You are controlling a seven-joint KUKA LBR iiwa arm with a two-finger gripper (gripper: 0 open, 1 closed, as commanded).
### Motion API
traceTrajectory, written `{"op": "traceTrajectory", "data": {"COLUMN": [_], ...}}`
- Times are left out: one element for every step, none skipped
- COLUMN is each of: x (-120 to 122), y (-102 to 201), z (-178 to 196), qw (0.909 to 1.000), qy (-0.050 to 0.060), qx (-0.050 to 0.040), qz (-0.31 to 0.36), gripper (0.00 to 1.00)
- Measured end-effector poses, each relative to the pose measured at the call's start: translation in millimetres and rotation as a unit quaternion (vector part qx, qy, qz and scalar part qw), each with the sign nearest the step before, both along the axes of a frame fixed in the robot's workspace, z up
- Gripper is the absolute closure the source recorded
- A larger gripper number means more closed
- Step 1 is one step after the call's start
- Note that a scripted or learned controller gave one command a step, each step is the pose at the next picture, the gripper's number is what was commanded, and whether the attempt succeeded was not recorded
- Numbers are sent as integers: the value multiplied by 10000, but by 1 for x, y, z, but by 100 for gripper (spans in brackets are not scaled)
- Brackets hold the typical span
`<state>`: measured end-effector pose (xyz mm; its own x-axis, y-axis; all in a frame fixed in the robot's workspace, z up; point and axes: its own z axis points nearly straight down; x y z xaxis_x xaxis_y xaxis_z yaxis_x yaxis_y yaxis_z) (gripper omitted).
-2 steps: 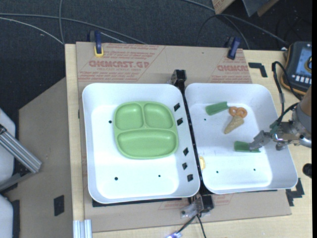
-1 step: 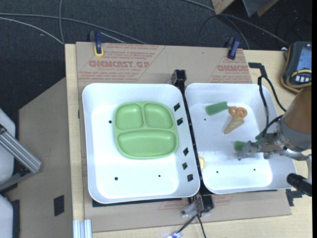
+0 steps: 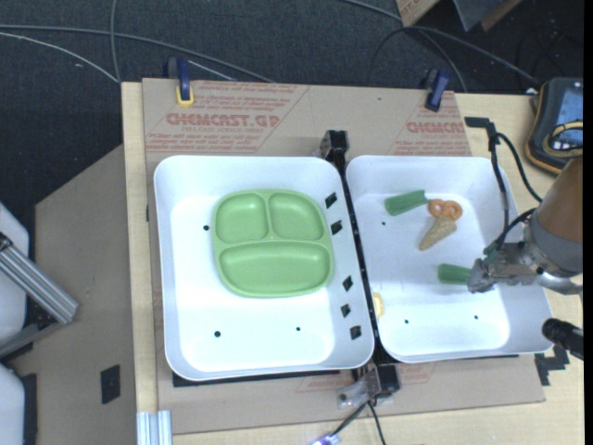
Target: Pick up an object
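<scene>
Pincer (image 3: pixel 481 280) low in the right bin (image 3: pixel 408 332), at the right end of a small green block (image 3: pixel 453 273).

The green block lies flat on the bin floor, reaching leftward from the pincer's tip and touching it or just short of it; whether the pincer is apart, together or clamped cannot be told here. Up and to the left of the pincer lies a tan cone-shaped piece (image 3: pixel 437 235), with an orange ring-shaped piece (image 3: pixel 446 209) touching its upper end, and a longer green block (image 3: pixel 405 202) just left of that ring. Far to the pincer's left, the left bin (image 3: pixel 185 332) holds a green divided plate (image 3: pixel 272 243). Both bins rest on the desk (image 3: pixel 278 109), whose far edge carries blue clamps (image 3: pixel 184 80).
</scene>
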<state>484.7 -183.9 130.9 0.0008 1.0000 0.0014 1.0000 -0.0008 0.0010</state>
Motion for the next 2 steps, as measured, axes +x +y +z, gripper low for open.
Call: {"op": "traceTrajectory", "data": {"x": [-1, 1], "y": [-1, -2], "z": [43, 96], "qw": [10000, 10000], "qy": [-18, -29], "qx": [-15, -18], "qz": [6, 13], "gripper": [100, 100]}}
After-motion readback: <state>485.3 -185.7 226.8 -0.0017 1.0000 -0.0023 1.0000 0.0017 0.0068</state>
